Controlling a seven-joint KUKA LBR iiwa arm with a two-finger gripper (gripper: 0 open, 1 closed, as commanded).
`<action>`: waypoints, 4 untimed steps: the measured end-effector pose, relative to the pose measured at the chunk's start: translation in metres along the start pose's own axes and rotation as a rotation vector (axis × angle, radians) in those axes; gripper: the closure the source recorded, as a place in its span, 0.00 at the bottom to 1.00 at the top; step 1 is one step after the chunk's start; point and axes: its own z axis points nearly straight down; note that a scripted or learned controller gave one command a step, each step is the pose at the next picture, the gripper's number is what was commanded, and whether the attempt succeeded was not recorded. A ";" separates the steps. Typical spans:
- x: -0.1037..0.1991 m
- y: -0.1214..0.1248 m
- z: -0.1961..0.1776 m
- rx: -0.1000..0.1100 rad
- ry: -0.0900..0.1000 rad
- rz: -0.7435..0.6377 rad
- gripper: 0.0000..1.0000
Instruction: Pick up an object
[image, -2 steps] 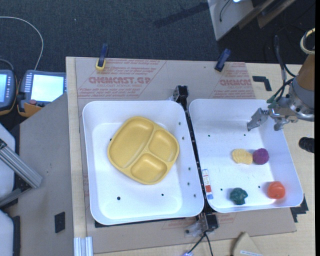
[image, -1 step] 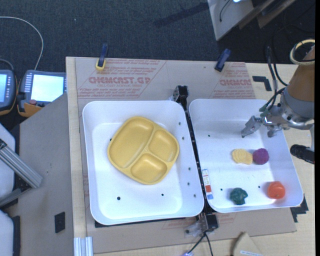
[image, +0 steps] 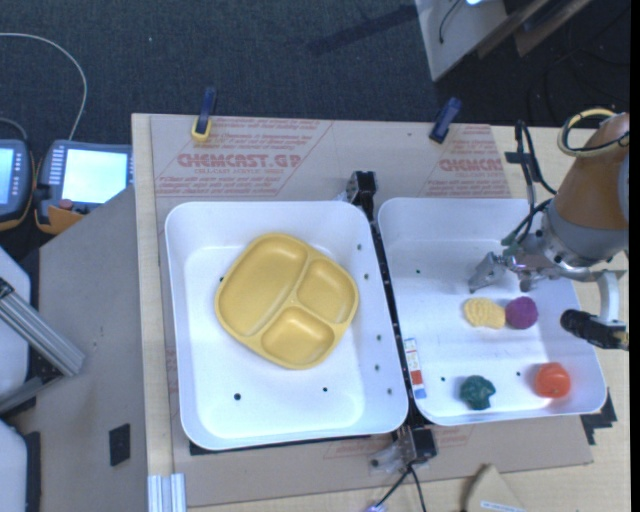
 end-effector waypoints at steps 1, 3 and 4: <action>0.000 0.000 0.025 -0.003 -0.001 0.000 0.00; 0.004 0.008 -0.034 -0.012 -0.004 -0.002 1.00; 0.009 0.008 -0.078 -0.012 -0.004 -0.002 1.00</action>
